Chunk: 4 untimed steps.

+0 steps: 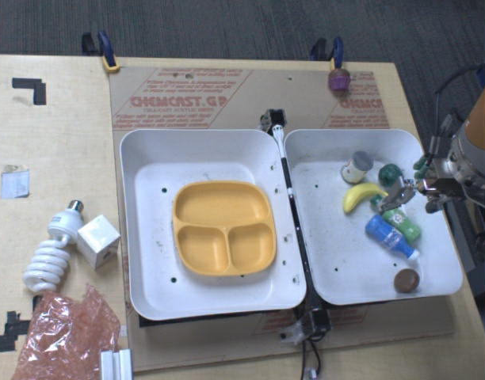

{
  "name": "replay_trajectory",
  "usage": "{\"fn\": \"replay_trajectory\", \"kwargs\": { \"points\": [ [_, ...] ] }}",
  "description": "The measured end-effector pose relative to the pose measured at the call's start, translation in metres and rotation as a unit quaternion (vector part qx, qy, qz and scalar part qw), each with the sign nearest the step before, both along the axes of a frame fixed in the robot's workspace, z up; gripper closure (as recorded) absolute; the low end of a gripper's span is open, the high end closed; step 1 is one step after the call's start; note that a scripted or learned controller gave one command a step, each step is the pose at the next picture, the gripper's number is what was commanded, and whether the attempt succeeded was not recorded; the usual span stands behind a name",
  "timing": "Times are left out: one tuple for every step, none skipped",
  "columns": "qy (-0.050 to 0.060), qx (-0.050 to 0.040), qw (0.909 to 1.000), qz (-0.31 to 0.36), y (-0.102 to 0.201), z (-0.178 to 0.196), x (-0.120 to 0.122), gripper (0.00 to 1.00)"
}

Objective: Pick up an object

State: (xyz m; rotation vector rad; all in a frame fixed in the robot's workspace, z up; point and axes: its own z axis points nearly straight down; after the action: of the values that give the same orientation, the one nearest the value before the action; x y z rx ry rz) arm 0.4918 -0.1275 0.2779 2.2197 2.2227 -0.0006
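The right bin (337,279) holds a yellow banana (361,196), a blue bottle (389,237), a green object (409,229) beside the bottle, a brown ball (406,279), a dark teal object (390,172) and a small grey-and-white cup (357,167). My gripper (398,195) comes in from the right edge and hangs over this bin. It sits just right of the banana's tip, above the green object and the blue bottle. I see nothing clearly held in it.
The left bin (147,172) carries a yellow divided tray (224,228). A purple object (339,79) sits on the board behind the bins. On the bench at left lie a spiral light bulb (51,253), a white cube (98,240) and a crumpled pink bag (64,335).
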Motion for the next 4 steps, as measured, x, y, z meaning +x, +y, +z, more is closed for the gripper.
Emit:
{"fn": "replay_trajectory", "kwargs": {
  "points": [
    [0.0, 0.0004, 1.0, -0.001, 0.002, -0.186, 0.023, 0.0],
    [-0.001, -0.0001, 1.0, -0.002, 0.002, -0.176, 0.024, 1.0],
    [-0.001, -0.0004, 1.0, 0.0, -0.019, -0.145, 0.104, 1.0],
    [-0.001, -0.0004, 1.0, 0.0, -0.019, -0.145, 0.104, 0.0]
  ]
}}
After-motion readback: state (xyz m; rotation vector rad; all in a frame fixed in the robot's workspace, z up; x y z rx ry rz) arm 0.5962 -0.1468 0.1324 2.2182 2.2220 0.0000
